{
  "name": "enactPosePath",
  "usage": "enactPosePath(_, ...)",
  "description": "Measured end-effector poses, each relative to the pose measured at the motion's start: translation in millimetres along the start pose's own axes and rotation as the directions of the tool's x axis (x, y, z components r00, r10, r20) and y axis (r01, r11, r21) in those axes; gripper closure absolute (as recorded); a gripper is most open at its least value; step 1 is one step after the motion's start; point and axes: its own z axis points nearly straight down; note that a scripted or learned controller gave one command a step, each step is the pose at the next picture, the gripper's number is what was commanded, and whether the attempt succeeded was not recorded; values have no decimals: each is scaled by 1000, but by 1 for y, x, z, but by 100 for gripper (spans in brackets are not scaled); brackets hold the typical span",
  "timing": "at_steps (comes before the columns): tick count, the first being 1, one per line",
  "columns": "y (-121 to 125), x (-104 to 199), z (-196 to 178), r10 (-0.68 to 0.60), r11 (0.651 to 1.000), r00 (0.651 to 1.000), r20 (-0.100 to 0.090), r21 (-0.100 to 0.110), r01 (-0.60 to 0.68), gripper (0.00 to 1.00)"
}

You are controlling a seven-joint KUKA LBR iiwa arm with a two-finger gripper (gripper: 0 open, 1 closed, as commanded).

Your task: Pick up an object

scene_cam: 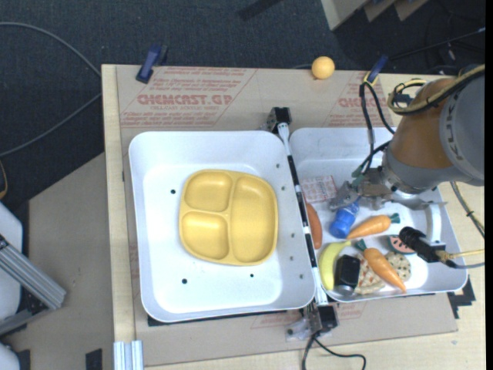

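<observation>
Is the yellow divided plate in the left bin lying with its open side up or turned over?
Open side up: the yellow divided plate shows its three hollow compartments, lying flat in the left white bin.

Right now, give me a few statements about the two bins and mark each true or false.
1. A yellow divided plate lies in the left bin. True.
2. The gripper is over the left bin. False: it is over the right bin, by the blue object.
3. Two toy carrots lie in the right bin. True.
4. The orange ball sits inside the right bin. False: it rests outside the bins, at the bench's far edge.
</observation>
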Motion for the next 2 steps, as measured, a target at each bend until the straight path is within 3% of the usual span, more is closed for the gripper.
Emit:
enactPosePath(1, 0, 1, -10, 0, 1000, 1000, 0, -2, 0, 100)
enactPosePath(2, -15, 71, -101, -3, 1000, 1000, -2, -1, 3, 100)
